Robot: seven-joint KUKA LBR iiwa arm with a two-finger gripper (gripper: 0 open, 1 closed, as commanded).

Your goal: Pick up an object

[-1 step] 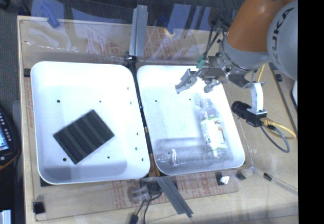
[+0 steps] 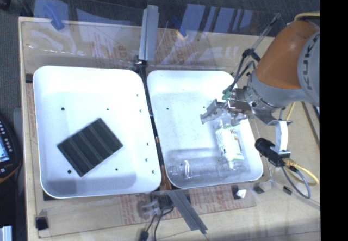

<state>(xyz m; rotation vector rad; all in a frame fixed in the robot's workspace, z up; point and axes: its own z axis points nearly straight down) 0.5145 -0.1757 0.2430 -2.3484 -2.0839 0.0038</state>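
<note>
Grey arm (image 2: 283,66) reaches in from right, hand (image 2: 217,112) low.

Pale wooden bench (image 2: 81,44) bearing two shallow white bins side by side.

The left bin (image 2: 49,85) sits at about 9 o'clock on the bench and the right bin (image 2: 179,85) at about 3 o'clock — their inner rims nearly touching at the centre. A grey metal bar (image 2: 148,33) lies at 12 o'clock, pointing toward the gap between the bins; another grey bar (image 2: 187,214) lies slanted at 6 o'clock — beside a small black cable (image 2: 147,232).
</note>
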